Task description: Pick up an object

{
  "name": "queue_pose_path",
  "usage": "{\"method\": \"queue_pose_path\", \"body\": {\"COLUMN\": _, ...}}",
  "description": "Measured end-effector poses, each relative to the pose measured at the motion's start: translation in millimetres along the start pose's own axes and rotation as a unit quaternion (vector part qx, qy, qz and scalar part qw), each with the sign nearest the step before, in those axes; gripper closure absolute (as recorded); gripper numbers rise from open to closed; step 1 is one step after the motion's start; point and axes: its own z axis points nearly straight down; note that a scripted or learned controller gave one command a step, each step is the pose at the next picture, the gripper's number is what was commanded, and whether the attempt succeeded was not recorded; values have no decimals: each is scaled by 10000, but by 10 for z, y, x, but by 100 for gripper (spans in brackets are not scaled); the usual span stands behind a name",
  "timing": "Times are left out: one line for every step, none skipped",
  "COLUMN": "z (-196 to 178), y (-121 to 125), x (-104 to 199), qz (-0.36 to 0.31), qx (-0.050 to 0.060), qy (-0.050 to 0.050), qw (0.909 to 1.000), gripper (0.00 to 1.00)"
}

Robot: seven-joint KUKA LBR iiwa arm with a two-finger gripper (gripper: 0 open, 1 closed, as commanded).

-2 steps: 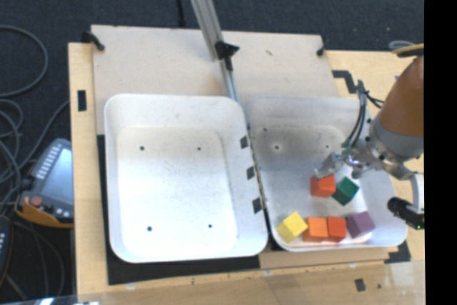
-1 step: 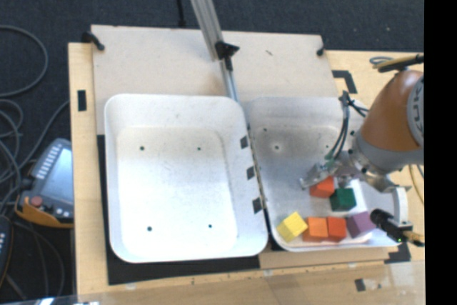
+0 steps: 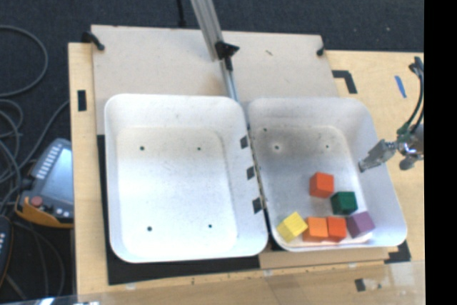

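White right bin (image 3: 371, 126): orange block (image 3: 321, 184), green block (image 3: 344, 202), purple block (image 3: 360, 223), two orange blocks (image 3: 326, 228), yellow block (image 3: 292, 226), clustered at near corner. Gripper (image 3: 371, 156) at bin's right rim, holding nothing; open or closed, cannot tell. Left bin (image 3: 128, 118) alongside.

Even, bright overhead light; soft grey shadows inside both bins (image 3: 178, 107); slightly soft, low-res frame; floor stays dark.
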Motion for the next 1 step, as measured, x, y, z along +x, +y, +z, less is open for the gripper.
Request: {"method": "queue_pose_path", "body": {"z": -398, "y": 286, "x": 280, "qz": -37, "qx": 16, "qy": 15, "qw": 10000, "gripper": 0}}
